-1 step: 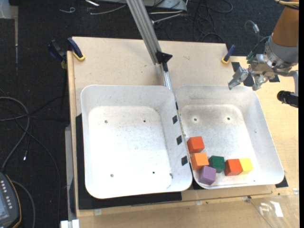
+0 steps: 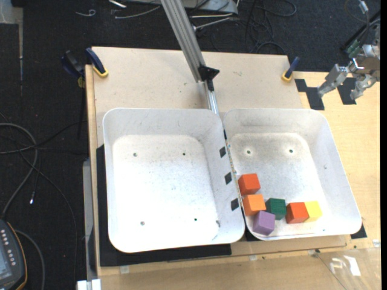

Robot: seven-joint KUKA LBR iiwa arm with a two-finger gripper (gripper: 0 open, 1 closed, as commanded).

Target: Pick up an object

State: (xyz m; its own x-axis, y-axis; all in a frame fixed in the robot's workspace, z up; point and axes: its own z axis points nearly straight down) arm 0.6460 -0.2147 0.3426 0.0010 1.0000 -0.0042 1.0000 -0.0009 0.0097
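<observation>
Wooden bench [image 2: 151, 83] carries 2 shallow white plastic bins side by side. Left white bin [image 2: 121, 132] sits against the right white bin [image 2: 314, 138] along their shared rims.

6 small blocks cluster in the right bin's near-left corner. Upper orange cube [image 2: 249, 183] lies just beside the left wall. Lower orange cube [image 2: 254, 203] touches it from below. Purple cube [image 2: 263, 222] sits nearest the front rim. Dark green cube [image 2: 277, 207] sits between the lower orange cube and the red-orange cube [image 2: 296, 212]. Yellow cube [image 2: 313, 209] touches the red-orange one.

Metal two-finger gripper [image 2: 347, 82] hangs at the upper right, off the bins, well apart from the blocks, fingers spread apart, nothing between them.
</observation>
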